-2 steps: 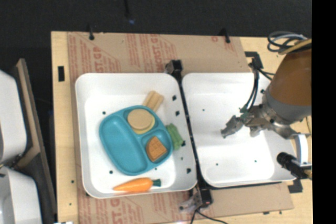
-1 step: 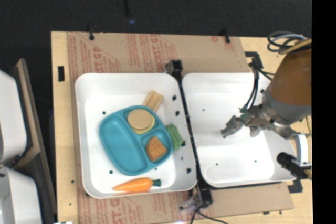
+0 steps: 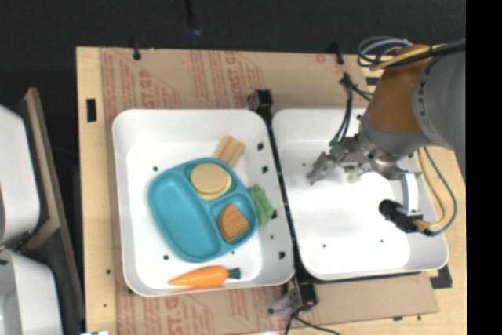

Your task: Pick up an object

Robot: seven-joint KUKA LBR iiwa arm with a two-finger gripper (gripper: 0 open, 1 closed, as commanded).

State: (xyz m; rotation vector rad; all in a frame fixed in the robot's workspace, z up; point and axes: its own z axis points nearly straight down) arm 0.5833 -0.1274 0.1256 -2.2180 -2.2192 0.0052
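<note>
The left bin (image 3: 129, 169) holds a blue divided plate (image 3: 180, 220) with a round tan cookie (image 3: 212, 179) and a brown waffle piece (image 3: 234, 223) on it. A wooden block (image 3: 230, 148) lies at the plate's far edge. A green piece (image 3: 261, 204) sits at its right, and an orange carrot (image 3: 201, 276) lies near the bin's front wall. My gripper (image 3: 333, 171) hangs over the upper left part of the right bin (image 3: 353, 247). It is open with nothing between its fingers, well apart from all the objects.
A black divider rim (image 3: 274, 169) separates the two bins. The grey arm with its orange band (image 3: 392, 102) and cables (image 3: 427, 200) covers the right bin's far right part. A black piece (image 3: 396, 214) of the arm juts over that bin's floor.
</note>
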